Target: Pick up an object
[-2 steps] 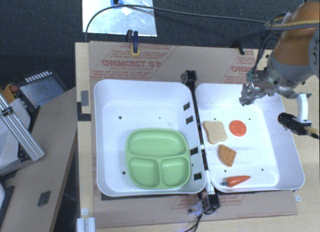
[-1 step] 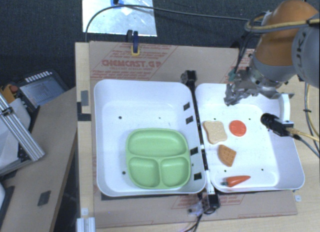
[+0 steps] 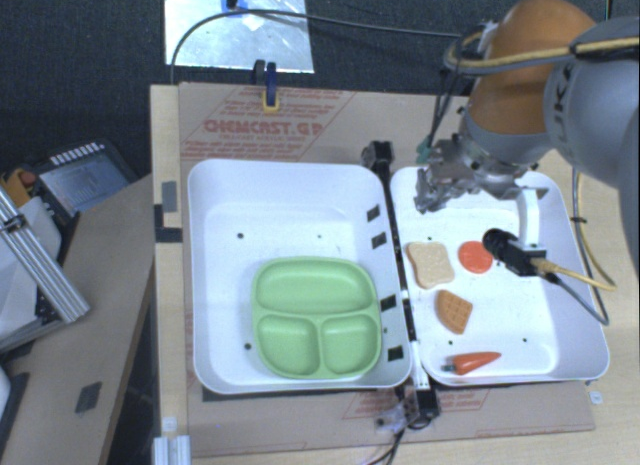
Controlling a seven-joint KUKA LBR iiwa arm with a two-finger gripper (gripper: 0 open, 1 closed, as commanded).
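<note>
In the right bin (image 3: pixel 570 338) lie a slice of toast (image 3: pixel 430 264), a red round slice (image 3: pixel 475 257), a small waffle (image 3: pixel 453 310) and an orange carrot (image 3: pixel 472 361). My gripper (image 3: pixel 433 193) hangs over the bin's far left corner, above and behind the toast. Nothing shows between it and the bin floor.
The left bin (image 3: pixel 230 253) holds a green divided plate (image 3: pixel 316 316). A black clip row (image 3: pixel 390 273) runs between the two bins. Cardboard (image 3: pixel 270 123) lies under both, and a metal rail (image 3: pixel 40 263) stands off the bench at the left.
</note>
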